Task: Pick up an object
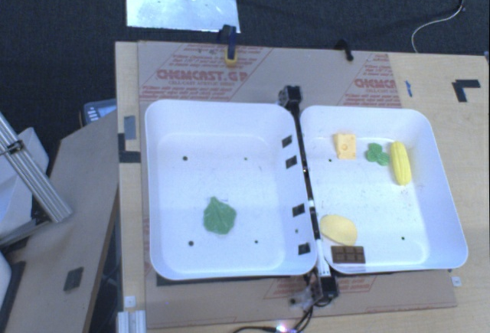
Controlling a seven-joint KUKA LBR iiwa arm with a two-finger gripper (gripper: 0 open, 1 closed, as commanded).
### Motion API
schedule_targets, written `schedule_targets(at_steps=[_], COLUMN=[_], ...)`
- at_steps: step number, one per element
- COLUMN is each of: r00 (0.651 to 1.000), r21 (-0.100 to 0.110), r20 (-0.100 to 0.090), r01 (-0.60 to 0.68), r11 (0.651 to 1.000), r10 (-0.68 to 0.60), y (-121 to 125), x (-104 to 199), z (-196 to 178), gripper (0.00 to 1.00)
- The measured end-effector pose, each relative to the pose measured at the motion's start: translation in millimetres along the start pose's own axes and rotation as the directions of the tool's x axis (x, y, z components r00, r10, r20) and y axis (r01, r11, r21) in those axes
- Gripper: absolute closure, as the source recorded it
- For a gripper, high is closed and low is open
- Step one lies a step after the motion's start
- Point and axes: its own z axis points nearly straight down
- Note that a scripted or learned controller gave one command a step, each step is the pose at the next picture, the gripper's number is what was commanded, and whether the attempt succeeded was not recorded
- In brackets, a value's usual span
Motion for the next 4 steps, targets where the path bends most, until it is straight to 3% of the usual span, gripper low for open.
schedule_targets(at_steps=[1, 2, 3, 4], r00=[1.000, 1.000, 1.000, 1.000], r21=[-0.003, -0.003, 0.011, -0.016], r20=[0.002, 0.000, -0.006, 0.003], r01=[0.000, 0.001, 0.009, 0.009], r11=[1.000, 1.000, 1.000, 1.000], r10=[0.000, -0.001, -0.009, -0.009], y=[9, -52, -88, -67], x=[-40, -38, 20, 32], z=[-1, -19, 103, -14], gripper=[1.00, 1.00, 1.00, 1.00])
